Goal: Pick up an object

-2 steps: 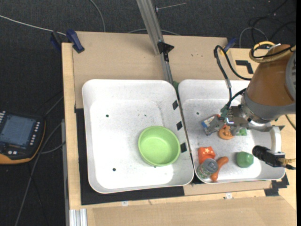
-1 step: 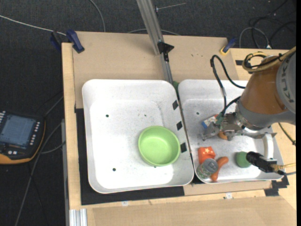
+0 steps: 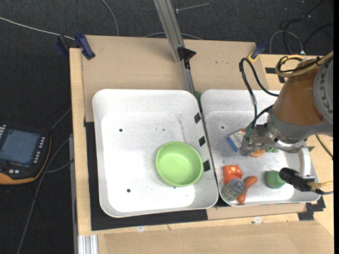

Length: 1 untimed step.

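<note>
— In the right bin (image 3: 222, 107), what's there?
— The arm (image 3: 299, 102) is low, its gripper (image 3: 253, 144) over a blue-white packet (image 3: 235, 139) and something orange (image 3: 257, 152); whether the pincer grips, I cannot tell.
— Left bin (image 3: 114, 110)?
— A green bowl (image 3: 179, 164).
</note>
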Tool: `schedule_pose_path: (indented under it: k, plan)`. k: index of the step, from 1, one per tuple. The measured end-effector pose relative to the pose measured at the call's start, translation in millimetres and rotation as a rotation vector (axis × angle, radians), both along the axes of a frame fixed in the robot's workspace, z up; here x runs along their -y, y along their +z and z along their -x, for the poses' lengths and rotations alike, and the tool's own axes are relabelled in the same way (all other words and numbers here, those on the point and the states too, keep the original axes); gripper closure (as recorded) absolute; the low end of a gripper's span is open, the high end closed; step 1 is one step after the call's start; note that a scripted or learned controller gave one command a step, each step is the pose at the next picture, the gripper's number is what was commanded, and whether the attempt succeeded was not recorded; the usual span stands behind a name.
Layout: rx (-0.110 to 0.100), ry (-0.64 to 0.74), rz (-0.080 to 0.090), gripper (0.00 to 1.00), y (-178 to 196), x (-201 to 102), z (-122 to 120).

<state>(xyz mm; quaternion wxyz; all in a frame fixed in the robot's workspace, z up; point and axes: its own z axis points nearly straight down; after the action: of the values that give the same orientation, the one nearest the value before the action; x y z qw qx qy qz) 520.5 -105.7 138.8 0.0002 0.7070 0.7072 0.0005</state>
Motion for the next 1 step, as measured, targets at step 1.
schedule_pose_path:
  k: [1]
  plan:
    - [0.004, 0.0, 0.001, 1.0, 59.8, -1.5, 5.5]
